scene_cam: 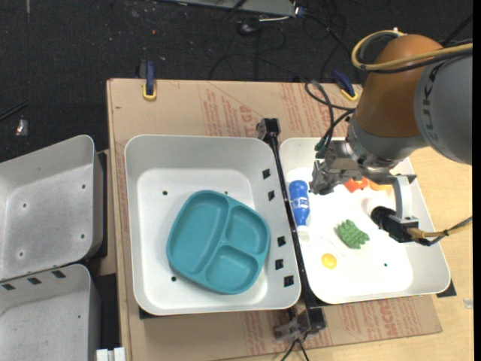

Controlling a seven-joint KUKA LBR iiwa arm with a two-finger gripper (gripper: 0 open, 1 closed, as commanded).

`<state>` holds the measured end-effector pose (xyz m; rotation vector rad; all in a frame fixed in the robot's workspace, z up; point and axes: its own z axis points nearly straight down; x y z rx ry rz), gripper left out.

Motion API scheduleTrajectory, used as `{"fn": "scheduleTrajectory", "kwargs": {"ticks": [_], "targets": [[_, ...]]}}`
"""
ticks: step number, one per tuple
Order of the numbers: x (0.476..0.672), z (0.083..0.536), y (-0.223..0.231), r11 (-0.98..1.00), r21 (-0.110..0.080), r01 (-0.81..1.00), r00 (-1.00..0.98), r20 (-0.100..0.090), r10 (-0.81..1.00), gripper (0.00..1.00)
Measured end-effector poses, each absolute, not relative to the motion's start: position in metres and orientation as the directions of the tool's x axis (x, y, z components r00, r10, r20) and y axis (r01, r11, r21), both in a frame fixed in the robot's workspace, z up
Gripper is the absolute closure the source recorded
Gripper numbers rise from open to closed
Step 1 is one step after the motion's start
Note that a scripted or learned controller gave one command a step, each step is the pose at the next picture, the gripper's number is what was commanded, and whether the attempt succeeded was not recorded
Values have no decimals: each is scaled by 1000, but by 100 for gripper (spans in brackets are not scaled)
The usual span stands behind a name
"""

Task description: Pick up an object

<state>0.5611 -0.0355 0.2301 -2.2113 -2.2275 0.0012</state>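
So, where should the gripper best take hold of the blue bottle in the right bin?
Probably across the middle of the blue bottle, coming from above. It lies flat along the right bin's left wall, so the fingers should close across its narrow width.

A single fixed camera looks down from above at a slant on the worktop (225, 104), far enough off to take in both white bins (143, 156) side by side. The arm (421, 96) enters from the right edge.
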Motion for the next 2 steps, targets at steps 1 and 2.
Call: {"fn": "scheduleTrajectory", "kwargs": {"ticks": [1, 2], "targets": [[548, 225, 27, 8, -3, 1000, -8, 2, 1000, 100], [527, 229, 74, 7, -3, 1000, -7, 1, 1000, 100]]}}
